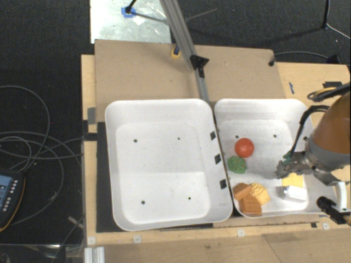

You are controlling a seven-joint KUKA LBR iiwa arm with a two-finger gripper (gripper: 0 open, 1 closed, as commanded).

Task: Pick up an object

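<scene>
1. Camera view: the gripper (289, 169) hung low in the right bin (258, 109), at the yellow block (295, 180), right of the red ball (244, 147).
2. Finger spacing could not be told.
3. Judged step: descent onto the block. The next move called for closing squarely across it.
4. The block's long axis appeared to run left-right. A green ball (237, 164) lay just below the red ball.

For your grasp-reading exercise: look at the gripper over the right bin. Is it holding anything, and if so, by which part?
It cannot be told. The gripper sits low in the right bin, right beside a yellow block, but the arm hides the contact.
</scene>
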